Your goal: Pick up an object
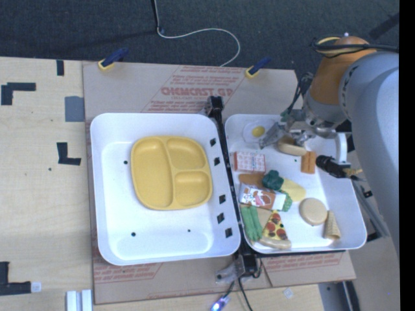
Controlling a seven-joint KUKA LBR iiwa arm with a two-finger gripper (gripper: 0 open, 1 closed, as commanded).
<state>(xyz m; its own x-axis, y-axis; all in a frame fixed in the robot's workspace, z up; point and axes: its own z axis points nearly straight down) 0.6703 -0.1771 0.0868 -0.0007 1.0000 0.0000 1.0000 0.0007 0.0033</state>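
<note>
Two shallow white bins side by side on the bench: left bin (104, 173) with a yellow divided plate (172, 172) near its middle and bare floor along every wall; right bin (353, 206) crowded with toy food from its centre to the near wall. Gripper (285, 133) low over the right bin's far edge, jaw opening impossible to tell, nothing seen between the fingers. Fried egg (255, 132) just left of the gripper in the far-left corner, bread roll (292, 149) just below it, pizza slice (275, 229) and ice-cream cone (332, 225) well apart by the near wall.
</note>
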